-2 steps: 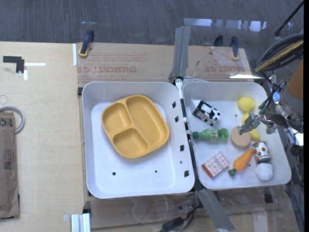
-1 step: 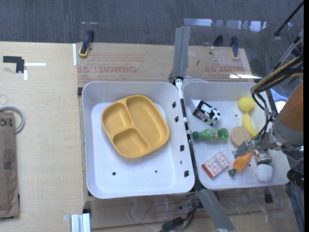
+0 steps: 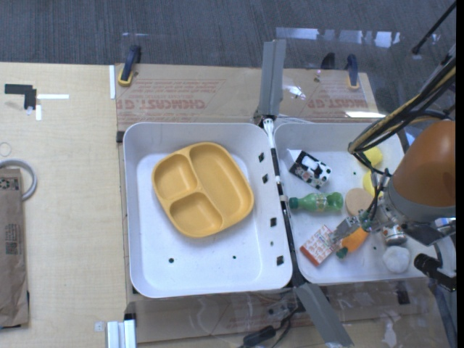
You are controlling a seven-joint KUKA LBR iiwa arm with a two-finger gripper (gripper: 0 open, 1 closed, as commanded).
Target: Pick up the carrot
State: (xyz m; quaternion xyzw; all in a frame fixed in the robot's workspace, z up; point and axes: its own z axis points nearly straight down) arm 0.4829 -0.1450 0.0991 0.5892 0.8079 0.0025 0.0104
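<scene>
Look to the right bin [image 3: 319, 270] and you will find the carrot [image 3: 353, 239] lying near its front, a short orange piece tilted so that one end points toward the bin's near rim and the other up toward the arm. Your gripper [image 3: 360, 227] is low over that upper end, right at the carrot, but you cannot tell from this slanted view whether its jaws are spread, pressed together or pinching the carrot, because the wrist and its cables cover them. Just left of the carrot, touching or nearly touching it, lies a small red and white packet [image 3: 316, 243]. Behind that, a green bottle [image 3: 316, 203] lies on its side, and farther back sits a black and white toy [image 3: 310, 169] near the divider between the bins. A round tan disc [image 3: 357, 201] rests just beside the arm, with a yellow object [image 3: 373, 157] partly hidden behind the cables at the back. A whitish round thing [image 3: 396, 258] sits toward the bin's front right corner, under the arm. The arm's orange band [image 3: 433, 167] bulks over the right side of this bin. In the left bin [image 3: 145, 267] you have a yellow divided plate [image 3: 202, 188], set well apart from the carrot, with three compartments
</scene>
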